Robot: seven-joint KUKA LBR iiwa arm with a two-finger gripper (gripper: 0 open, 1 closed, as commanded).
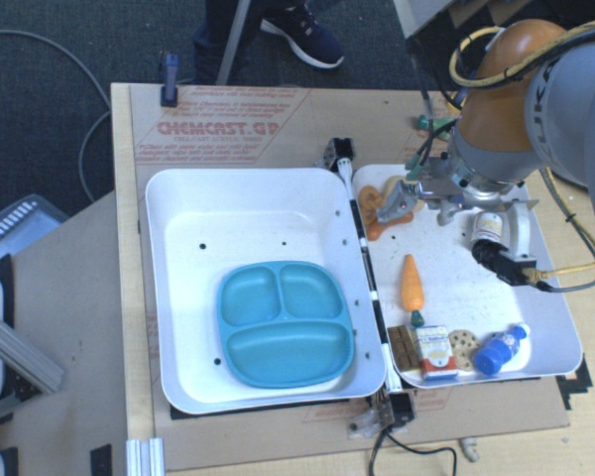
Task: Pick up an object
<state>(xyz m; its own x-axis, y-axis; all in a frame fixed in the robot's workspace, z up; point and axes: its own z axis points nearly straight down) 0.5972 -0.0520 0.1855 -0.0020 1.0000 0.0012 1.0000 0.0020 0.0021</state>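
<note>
Two white bins point(178, 266) sit on a cardboard-covered bench point(228, 127) over dark carpet point(50, 28); fingers' point(402, 198) state unclear.

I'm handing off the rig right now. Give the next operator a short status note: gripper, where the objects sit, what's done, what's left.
Gripper: low in the right bin's far left corner, over an orange-brown item; grasp state can't be judged from this view.
Right bin: carrot mid-bin; along the near edge a brown bar, small carton, cookie and blue bottle.
Left bin: blue divided plate.
Done: nothing visibly lifted.
Left: secure one object and raise it.
</note>
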